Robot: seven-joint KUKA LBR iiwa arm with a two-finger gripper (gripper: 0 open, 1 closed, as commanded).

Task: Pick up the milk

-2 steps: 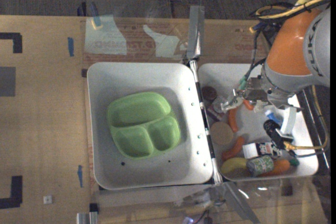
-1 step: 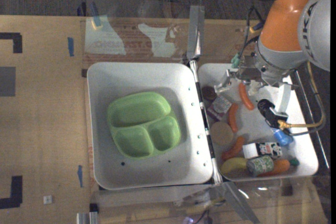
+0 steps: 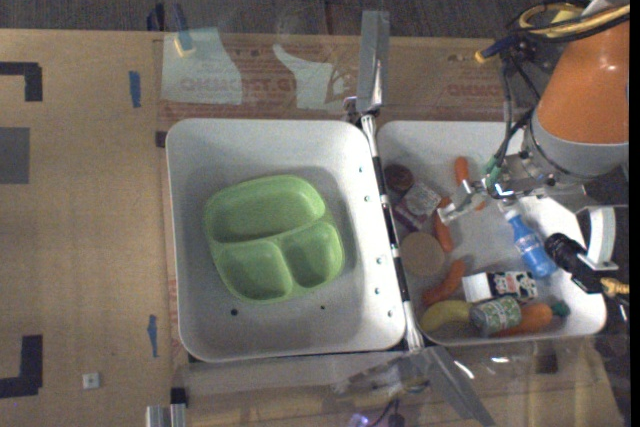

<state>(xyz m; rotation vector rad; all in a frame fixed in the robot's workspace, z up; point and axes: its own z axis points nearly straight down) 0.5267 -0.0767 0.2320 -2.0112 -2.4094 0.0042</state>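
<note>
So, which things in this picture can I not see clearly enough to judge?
- Gripper: in the camera view it is small and tangled with cables, so open or shut cannot be told.
- Milk: its print is too small to read.
- Arm: cut off by the right edge.
- Can: blurred label; it covers part of the carrot.
- Items along the right bin's left side: too small and blurred to name.

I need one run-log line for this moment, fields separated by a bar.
task: pick up milk | milk carton: lying in right bin, not held | claw: above bin's middle | green tray: left bin
</note>
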